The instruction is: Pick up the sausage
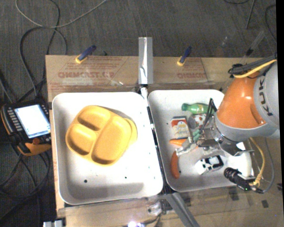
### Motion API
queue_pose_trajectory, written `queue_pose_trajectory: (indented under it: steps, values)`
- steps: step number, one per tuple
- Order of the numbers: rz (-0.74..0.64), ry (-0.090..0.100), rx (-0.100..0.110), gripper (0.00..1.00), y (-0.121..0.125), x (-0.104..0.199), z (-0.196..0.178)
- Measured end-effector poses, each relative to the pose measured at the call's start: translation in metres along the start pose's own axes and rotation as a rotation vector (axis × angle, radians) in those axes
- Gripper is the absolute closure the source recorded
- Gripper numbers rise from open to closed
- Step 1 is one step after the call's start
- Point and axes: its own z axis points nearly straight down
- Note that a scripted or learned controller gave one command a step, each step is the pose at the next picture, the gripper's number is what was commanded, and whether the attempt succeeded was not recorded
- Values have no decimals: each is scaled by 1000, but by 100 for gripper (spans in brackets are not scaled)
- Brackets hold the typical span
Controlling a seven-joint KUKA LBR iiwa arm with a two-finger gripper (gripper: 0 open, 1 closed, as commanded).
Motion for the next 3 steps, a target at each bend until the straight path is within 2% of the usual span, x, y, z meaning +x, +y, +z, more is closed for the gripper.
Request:
queue_pose_trajectory:
  steps: [1,2,3]
  values:
    - [-237,0,0,0,0,0,23]
    - [-394,-2,-9,0,3,-13,78]
    - [-395,-2,-17,100,5,-11,68]
